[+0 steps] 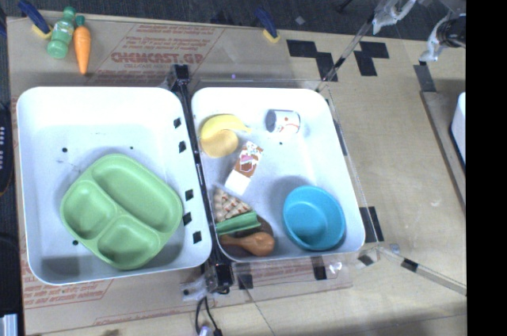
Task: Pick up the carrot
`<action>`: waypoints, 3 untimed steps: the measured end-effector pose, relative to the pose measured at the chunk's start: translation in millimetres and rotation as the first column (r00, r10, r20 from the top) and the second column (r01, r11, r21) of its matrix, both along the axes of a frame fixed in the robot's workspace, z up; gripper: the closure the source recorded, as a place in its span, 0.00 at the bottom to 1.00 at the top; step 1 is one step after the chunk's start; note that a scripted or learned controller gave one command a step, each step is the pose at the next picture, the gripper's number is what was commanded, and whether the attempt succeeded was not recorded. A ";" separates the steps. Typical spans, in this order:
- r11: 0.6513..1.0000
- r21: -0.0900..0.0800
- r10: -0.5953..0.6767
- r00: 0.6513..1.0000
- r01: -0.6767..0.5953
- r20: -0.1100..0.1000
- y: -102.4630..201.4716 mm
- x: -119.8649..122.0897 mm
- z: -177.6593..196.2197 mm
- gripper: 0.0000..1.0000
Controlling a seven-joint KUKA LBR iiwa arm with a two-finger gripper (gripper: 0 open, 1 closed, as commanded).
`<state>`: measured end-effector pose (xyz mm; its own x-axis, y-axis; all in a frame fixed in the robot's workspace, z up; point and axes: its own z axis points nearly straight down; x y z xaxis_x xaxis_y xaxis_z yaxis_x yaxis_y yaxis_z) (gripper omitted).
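The carrot [82, 48] lies outside both bins, on the bare tabletop [388, 160] at the far left corner. Its long axis runs near-to-far in the scene, with the green leafy top at the far end and the orange tip pointing toward the near side. Just to its left, touching or almost touching, sits a small green bottle [60, 37], and a blue clamp [33, 17] grips the board edge a little further left.

Nearer than the carrot is the left bin [40, 120], which holds a green divided plate [120, 209]. The right bin [333, 136] carries a yellow piece of toy fruit [219, 135], a small can lying on its side [283, 121], a little carton [248, 162], a waffle-like piece [230, 205], a brown toy food item [249, 241] and a blue bowl [314, 217].

The tool [394, 12] is at the far right, high above the tabletop and well apart from everything in the bins. It looks small and partly blurred there, so whether it is spread or closed cannot be told; nothing can be made out in its grasp.

The carrot therefore lies far to the left of the tool, across the whole width of both bins. The coming move would seem to call for a long traverse leftward and a descent, with the grip set across the carrot's narrow width, and care taken over the bottle crowding its left side.
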<state>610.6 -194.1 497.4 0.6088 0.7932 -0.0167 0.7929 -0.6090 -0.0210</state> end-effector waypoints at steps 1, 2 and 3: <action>1.000 -0.002 0.010 1.000 -0.010 -0.007 2.0 0.8 10.1 1.00; 1.000 -0.001 0.011 1.000 -0.011 -0.007 2.3 0.9 9.7 0.00; 1.000 -0.003 0.020 1.000 -0.020 -0.014 4.2 1.7 19.5 1.00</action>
<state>612.3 -189.9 516.9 0.5928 0.8048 -0.0276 0.8043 -0.5935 -0.0302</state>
